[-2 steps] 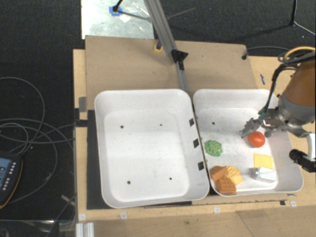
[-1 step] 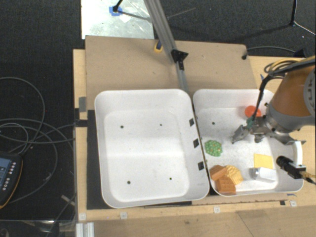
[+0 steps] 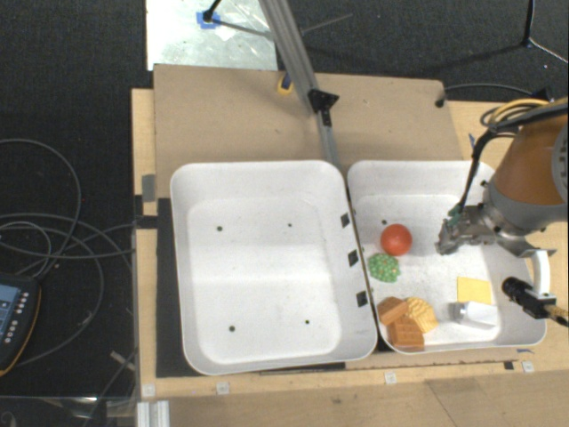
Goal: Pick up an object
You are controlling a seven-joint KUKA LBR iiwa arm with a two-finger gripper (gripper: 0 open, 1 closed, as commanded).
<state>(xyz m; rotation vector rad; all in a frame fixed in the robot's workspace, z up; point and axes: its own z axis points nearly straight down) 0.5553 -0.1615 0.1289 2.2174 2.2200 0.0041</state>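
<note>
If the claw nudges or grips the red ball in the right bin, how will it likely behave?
The red ball looks round and smooth, so it would probably roll when nudged. It sits apart from the green lump, so little would stop it. It may slip from a pinch.

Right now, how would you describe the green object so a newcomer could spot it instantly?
Look at the right-hand bin of the two white bins. Near its left wall, about halfway down, sits a small green bumpy ball, just below a red ball and above a cluster of orange-brown blocks. It is the only green item there.
</note>
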